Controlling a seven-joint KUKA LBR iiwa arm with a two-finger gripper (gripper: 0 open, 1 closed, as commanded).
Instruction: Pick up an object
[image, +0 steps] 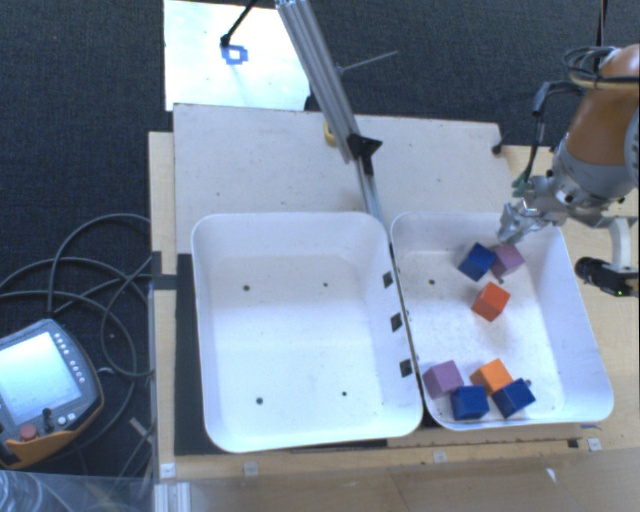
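Objects for picking all lay in the right bin (585, 330). On your far left, a teach pendant (40, 390) rested on the floor, its cables (100, 270) looping toward the tabletop (300, 160). The left bin (215, 300) came next. In the right bin, a purple cube (442, 378), two blue cubes (469, 402) (513, 397) and an orange cube (491, 374) clustered near the front wall. Farther back sat a blue cube (477, 261), an orange cube (490, 301) and a purple cube (507, 260). The gripper (520, 222) hung just above that purple cube; the state of its fingers could not be determined.

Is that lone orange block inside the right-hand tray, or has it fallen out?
Inside. The orange block rests on the floor of the right bin, away from the walls, just below a blue block and a purple block.
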